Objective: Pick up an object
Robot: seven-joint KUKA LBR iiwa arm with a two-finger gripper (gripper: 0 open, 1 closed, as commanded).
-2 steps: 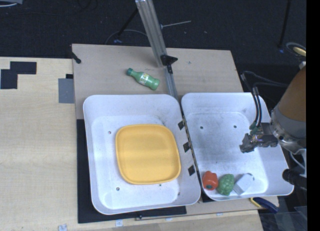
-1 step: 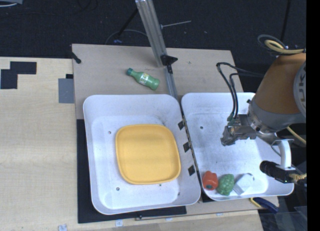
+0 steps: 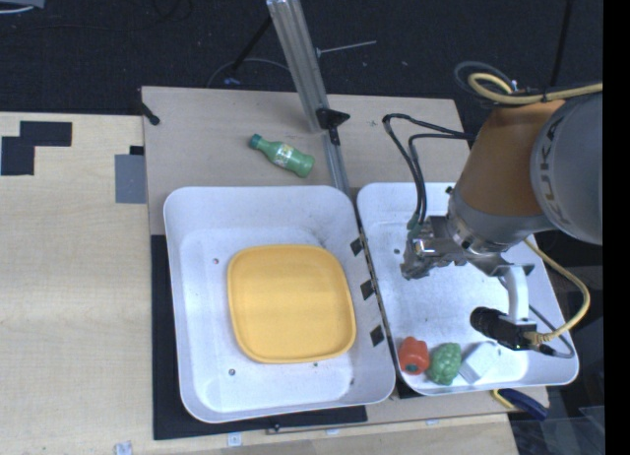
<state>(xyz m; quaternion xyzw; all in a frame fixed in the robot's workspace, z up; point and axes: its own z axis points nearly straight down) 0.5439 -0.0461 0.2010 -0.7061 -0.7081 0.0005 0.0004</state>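
Bench being occupied by two white bins: left bin [image 3: 187, 246] filled by yellow plate [image 3: 291, 302]; gripper [image 3: 418, 261] hovering mid right bin [image 3: 389, 209], jaw state indiscernible; red pepper [image 3: 413, 355], green pepper [image 3: 445, 363] crowding near edge.

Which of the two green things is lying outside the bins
The green bottle, lying on its side on the bench behind the left bin. The other green thing sits in the right bin beside a red one.

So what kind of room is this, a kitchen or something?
More likely a robot lab than a kitchen. A grey and orange robot arm reaches over two white bins on a workbench, with toy food such as a green bottle, and cables on the dark floor.
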